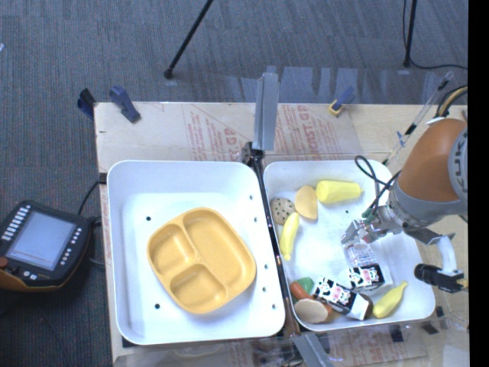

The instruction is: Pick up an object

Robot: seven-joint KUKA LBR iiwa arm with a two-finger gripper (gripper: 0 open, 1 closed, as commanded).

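Whether the gripper [357, 235] is spread or pressed together cannot be told. Just below it, in the right bin [336, 167], a small white carton with dark print [366, 275] is seen lying flat.

arm [439, 170] cut off at right edge | jaws too blurred to read | small printed box [366, 274] label illegible | bench [191, 132] front edge cropped
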